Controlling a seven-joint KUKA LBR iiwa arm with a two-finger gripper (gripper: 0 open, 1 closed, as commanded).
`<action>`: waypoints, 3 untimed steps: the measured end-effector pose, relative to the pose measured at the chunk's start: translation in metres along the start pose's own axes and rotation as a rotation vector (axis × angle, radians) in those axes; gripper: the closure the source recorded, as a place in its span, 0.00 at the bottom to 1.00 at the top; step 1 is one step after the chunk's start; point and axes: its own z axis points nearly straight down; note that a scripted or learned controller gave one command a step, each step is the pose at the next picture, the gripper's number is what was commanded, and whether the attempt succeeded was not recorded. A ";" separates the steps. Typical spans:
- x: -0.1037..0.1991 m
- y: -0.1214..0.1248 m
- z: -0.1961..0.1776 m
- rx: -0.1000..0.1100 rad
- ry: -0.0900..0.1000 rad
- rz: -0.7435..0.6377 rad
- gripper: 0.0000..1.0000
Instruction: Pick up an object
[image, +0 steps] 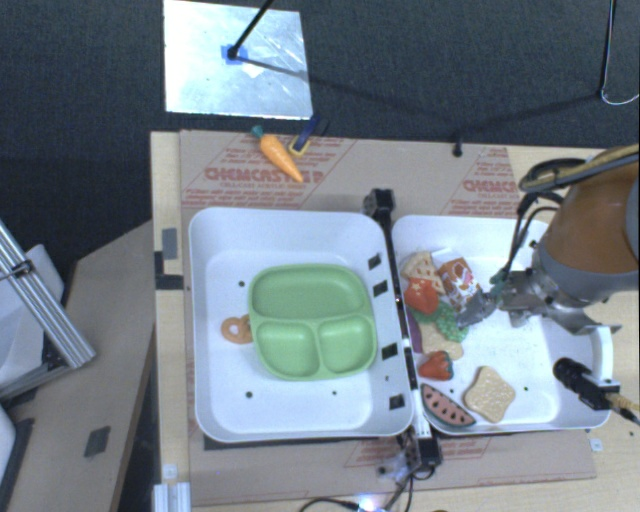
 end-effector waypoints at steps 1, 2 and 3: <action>0.000 -0.001 0.043 0.004 0.001 0.002 0.00; 0.001 -0.001 0.095 0.002 0.001 0.003 0.00; 0.000 0.001 0.081 -0.003 0.000 0.002 1.00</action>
